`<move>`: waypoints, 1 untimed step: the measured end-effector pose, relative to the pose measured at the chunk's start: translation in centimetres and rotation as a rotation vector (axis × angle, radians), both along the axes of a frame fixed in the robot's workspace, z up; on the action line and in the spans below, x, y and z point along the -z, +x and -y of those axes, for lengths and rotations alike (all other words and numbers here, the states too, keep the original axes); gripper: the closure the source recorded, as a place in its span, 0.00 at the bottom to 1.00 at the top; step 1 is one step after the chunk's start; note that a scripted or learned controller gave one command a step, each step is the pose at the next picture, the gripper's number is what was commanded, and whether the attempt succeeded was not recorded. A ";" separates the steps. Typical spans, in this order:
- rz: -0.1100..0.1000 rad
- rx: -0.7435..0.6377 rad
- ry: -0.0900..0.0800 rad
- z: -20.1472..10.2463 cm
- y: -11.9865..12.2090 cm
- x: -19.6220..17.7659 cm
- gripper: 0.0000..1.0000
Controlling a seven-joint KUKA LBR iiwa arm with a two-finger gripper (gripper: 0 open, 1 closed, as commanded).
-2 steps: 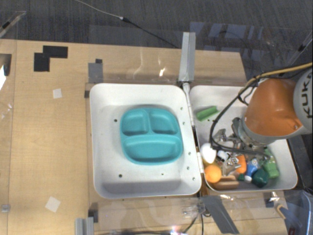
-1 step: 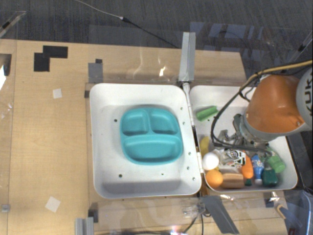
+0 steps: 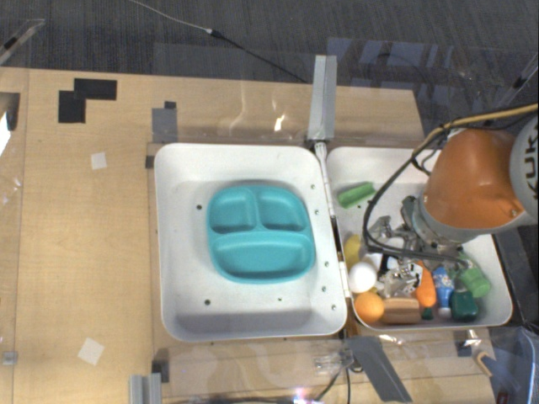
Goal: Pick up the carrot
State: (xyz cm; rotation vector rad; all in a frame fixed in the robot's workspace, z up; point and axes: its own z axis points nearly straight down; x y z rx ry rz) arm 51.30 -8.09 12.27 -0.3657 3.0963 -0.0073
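Your carrot (image 3: 427, 287) lay near the right bin's (image 3: 502, 305) front edge, wedged among other toys. The gripper (image 3: 402, 273) hung just beside it; I couldn't tell its opening. You risked snagging the orange ball (image 3: 369, 307) or the wooden block (image 3: 402, 312) instead.

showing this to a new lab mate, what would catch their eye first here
Probably the big teal divided plate sitting alone in the middle of the left bin. Next, the arm's orange band looming over the right bin, with the gripper down among a crowded heap of toy food at that bin's near end. There the small orange carrot stands out beside a white egg and an orange fruit.
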 end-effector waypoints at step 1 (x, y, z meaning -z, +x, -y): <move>-0.005 0.222 0.006 4.8 6.3 2.8 0.00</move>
